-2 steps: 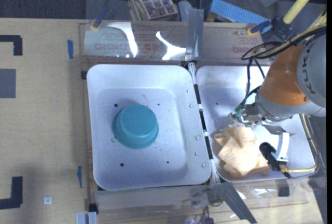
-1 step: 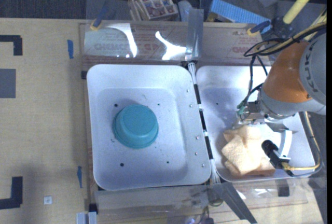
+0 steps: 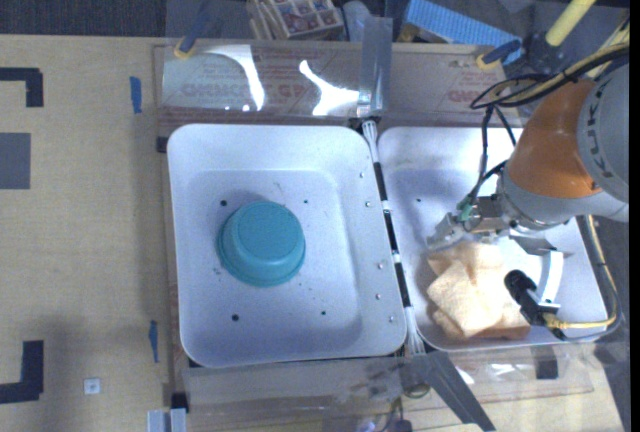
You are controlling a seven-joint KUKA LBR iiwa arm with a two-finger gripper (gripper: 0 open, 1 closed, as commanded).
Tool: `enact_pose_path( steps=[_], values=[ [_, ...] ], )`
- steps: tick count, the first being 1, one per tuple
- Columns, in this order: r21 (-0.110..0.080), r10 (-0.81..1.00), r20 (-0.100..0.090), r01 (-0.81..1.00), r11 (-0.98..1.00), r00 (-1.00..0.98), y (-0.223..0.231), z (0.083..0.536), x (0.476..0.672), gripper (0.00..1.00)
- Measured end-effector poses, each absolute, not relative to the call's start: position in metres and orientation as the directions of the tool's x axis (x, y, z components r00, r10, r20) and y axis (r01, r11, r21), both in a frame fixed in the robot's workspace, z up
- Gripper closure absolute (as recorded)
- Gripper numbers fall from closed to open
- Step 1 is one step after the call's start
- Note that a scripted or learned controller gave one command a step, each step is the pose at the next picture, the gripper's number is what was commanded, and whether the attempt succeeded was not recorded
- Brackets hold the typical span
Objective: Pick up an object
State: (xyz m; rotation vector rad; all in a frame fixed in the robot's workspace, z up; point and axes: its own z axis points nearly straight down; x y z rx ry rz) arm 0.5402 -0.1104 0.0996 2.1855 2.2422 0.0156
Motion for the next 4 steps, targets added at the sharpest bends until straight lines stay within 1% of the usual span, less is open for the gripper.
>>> enact_pose_path(
  steps=[1, 2, 3, 4],
  values=[
    [0.010, 0.992, 0.000, 0.992, 0.129, -0.129, -0.118, 0.089, 0.511, 0.00],
    [0.015, 0.992, -0.002, 0.992, 0.124, -0.124, -0.120, 0.100, 0.512, 1.00],
    [0.015, 0.992, -0.002, 0.992, 0.124, -0.124, -0.120, 0.100, 0.512, 0.00],
    [0.017, 0.993, -0.004, 0.993, 0.120, -0.120, -0.122, 0.109, 0.512, 1.00]
  ],
)
